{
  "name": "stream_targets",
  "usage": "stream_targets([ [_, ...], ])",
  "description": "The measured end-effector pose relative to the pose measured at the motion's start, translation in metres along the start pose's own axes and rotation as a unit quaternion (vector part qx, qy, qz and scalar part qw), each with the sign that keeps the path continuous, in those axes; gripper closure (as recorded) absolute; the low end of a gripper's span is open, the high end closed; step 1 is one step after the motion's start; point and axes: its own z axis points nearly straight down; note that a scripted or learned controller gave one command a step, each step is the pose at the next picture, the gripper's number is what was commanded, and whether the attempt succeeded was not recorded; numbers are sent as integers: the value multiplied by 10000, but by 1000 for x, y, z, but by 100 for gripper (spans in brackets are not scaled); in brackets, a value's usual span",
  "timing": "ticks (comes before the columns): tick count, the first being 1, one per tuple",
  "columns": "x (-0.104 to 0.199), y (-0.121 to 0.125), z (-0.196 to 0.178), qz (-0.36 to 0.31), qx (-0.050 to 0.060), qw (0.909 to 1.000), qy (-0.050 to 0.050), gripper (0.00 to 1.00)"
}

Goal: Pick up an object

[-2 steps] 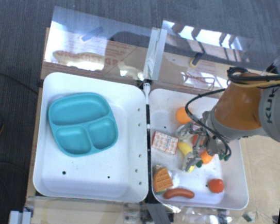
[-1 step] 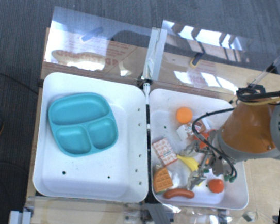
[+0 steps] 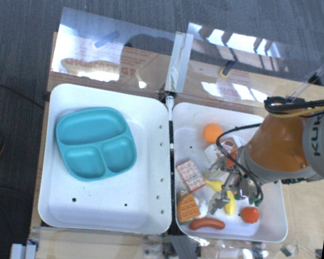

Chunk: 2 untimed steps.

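While the arm (image 3: 280, 143) reaches over the right bin (image 3: 276, 230) from the right, its gripper (image 3: 224, 197) hangs low among the toy food. I cannot tell how the gripper is set, because it is dark and small against the clutter. It is right at a yellow toy (image 3: 229, 203), maybe touching it, but I cannot see the toy being held. A red ball (image 3: 250, 214) lies just right of the yellow toy. A sausage (image 3: 207, 224) lies below the yellow toy, near the bin's front wall. A waffle (image 3: 187, 207) sits left of the yellow toy, and a pink checked pack (image 3: 190, 174) lies just above the waffle. An orange ball (image 3: 213, 132) sits well above the yellow toy, near the back of the bin. A small red and white thing (image 3: 227, 146) lies just right of the orange ball, partly under the arm. The left bin (image 3: 60, 207) touches the right bin along the middle. A blue tray (image 3: 95, 142) with three parts lies in the left bin, well apart from the yellow toy.
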Motion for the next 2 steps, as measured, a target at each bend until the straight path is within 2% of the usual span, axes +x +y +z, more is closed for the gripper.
stream_targets([
  [1,12,-15,0,257,-16,9997,-23,0],
  [2,10,-15,-11,248,-1,9997,-39,100],
])
